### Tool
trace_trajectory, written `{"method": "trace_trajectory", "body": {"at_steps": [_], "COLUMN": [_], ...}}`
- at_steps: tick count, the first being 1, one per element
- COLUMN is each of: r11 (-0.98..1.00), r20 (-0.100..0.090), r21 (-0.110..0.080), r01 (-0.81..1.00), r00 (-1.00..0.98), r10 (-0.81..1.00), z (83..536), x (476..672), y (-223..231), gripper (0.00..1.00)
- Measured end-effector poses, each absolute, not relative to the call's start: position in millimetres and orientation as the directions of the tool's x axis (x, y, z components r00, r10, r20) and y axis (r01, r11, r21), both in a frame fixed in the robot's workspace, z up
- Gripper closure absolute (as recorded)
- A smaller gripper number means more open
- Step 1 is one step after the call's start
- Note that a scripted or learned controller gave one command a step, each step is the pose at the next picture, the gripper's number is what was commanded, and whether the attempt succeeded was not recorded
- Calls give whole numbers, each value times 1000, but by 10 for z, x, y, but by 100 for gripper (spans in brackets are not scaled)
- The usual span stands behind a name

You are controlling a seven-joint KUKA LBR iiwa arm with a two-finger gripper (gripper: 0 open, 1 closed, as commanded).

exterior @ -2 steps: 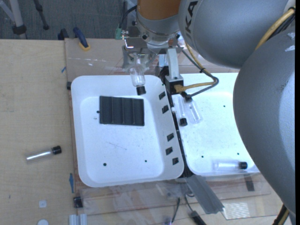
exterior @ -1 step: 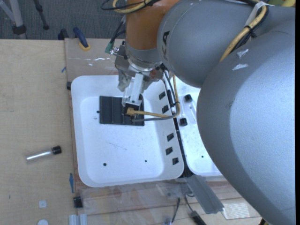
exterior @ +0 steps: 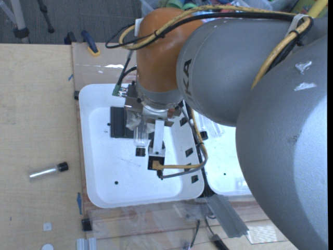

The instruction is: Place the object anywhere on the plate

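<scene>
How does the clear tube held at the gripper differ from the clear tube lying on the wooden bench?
The tube at the gripper hangs over the left white bin, standing roughly upright between the gripper fingers, black cap down. The tube on the bench lies flat on bare wood, left of that bin, untouched, cap pointing right. Both are clear with a black cap.

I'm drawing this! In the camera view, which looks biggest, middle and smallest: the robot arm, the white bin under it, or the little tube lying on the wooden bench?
1. Robot arm, though it's nearest the camera.
2. White bin.
3. Little tube.
</scene>
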State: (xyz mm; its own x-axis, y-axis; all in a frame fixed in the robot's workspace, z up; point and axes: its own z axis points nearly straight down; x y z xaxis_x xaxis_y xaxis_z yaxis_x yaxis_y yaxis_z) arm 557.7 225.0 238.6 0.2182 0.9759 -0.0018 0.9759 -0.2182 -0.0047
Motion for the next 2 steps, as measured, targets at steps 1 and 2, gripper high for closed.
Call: {"method": "trace_trajectory", "body": {"at_steps": [1, 2], "r11": [-113, 139], "r20": [-1, -1], "r21": [-1, -4], "r01": [994, 990], "r00": [113, -139], "r10": [994, 990], "z": [4346, 2777], "x": [5027, 4856], "y": [2256, 2241], "gripper": [100, 100]}}
